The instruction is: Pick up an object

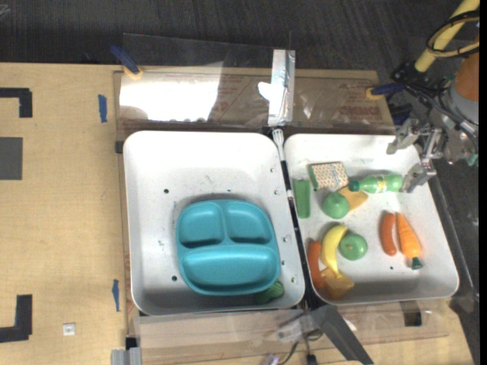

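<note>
The right bin (441, 280) holds toy food. A green bottle (377, 182) lies by a speckled block (329, 176), with a green apple (335, 204) and an orange wedge (354, 198) just below them. Lower down are a banana (332, 246), a second green apple (353, 246), a red sausage (389, 233) and a carrot (409, 239). My gripper (412, 158) hangs over the bin's upper right corner, just right of the bottle. It stands open, and nothing is between its fingers.
A teal divided plate (227, 245) lies in the left bin (152, 166), with a small green thing (271, 290) at its lower right edge. A green stick (303, 198) and a red-orange piece (314, 261) lie along the right bin's left wall.
</note>
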Robot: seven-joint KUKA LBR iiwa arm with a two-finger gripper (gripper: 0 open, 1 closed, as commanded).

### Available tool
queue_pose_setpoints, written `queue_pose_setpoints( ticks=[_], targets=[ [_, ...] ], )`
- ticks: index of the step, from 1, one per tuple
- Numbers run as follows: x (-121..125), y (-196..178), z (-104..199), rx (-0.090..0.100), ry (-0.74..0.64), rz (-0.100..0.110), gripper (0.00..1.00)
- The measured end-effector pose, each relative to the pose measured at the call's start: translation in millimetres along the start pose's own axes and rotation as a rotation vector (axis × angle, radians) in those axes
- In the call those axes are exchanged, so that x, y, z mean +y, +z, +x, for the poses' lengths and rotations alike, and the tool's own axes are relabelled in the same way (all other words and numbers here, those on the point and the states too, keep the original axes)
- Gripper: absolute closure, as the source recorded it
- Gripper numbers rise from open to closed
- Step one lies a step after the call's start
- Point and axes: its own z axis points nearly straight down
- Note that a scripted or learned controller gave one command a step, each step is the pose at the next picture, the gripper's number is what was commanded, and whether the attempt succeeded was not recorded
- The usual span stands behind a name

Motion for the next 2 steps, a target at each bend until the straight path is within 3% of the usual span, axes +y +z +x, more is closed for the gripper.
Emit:
queue_pose_setpoints(
  ticks=[1, 2],
  targets=[
    [-6, 89, 46, -0.018, 0.053, 0.004, 0.0],
    [-8, 96, 84, -0.022, 0.061, 0.007, 0.0]
  ],
)
